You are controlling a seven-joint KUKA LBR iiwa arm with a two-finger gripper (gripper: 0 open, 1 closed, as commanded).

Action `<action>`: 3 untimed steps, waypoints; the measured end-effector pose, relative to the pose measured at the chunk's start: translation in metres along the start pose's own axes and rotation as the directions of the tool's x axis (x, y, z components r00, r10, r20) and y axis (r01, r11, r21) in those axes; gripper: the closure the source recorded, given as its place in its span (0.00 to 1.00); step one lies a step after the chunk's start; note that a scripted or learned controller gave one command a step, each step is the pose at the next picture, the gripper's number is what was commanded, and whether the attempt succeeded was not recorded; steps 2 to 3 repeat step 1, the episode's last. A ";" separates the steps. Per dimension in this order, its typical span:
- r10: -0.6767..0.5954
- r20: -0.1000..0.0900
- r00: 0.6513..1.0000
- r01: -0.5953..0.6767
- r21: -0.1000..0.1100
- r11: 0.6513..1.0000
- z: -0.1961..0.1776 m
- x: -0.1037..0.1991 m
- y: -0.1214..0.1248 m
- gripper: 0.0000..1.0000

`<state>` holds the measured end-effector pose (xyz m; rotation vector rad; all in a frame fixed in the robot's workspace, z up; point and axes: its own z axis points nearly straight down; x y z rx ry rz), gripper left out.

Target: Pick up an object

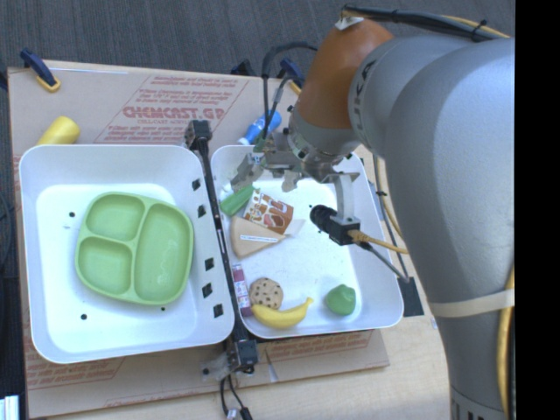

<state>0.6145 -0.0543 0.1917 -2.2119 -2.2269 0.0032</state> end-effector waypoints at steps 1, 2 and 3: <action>-0.002 -0.001 1.000 0.002 -0.004 1.000 -0.108 0.122 -0.048 0.00; -0.002 -0.001 1.000 0.002 -0.004 1.000 -0.108 0.122 -0.048 0.00; -0.002 -0.001 1.000 0.002 -0.004 1.000 -0.108 0.122 -0.048 0.00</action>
